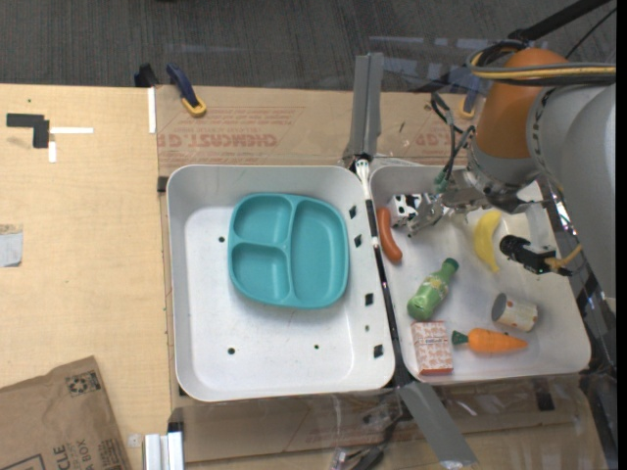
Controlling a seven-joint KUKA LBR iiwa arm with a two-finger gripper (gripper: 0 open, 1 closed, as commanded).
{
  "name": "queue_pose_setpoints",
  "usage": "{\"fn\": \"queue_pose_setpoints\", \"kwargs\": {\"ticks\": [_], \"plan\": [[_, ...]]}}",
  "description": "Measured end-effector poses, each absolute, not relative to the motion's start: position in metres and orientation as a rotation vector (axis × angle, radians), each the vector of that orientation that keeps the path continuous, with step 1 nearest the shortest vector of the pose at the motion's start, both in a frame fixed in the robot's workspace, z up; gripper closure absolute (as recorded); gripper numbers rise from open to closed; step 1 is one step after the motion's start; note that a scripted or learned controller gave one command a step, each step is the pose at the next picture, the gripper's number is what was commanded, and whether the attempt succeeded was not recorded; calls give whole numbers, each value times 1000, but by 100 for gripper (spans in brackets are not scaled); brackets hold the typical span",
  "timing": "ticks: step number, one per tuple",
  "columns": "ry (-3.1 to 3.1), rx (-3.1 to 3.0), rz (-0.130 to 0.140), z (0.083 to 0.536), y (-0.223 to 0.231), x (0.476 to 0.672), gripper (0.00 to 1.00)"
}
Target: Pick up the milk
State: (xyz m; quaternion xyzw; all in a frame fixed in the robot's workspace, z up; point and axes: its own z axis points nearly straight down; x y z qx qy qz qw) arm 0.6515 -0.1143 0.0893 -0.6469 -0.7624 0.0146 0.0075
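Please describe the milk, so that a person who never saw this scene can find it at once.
Look in the right white bin, at its far left corner, just beyond the sausage. The milk is a small carton beside the tool. It alone has a black-and-white cow-spot pattern.

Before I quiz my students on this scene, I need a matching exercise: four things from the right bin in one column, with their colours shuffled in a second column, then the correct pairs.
Things:
1. banana
2. bottle
3. carrot
4. sausage

Colours:
A. green
B. reddish-brown
C. yellow
D. orange with a green top

Pairs: 1-C, 2-A, 3-D, 4-B
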Motion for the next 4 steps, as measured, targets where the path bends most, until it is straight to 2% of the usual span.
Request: {"fn": "queue_pose_setpoints", "kwargs": {"ticks": [1,2,3,4], "plan": [[-2384,-2023,45,89,-114,652,0],[-2378,-2018,45,96,-112,652,100],[-2380,-2017,43,96,-111,652,0],[-2553,-1826,5,195,-112,615,0]]}}
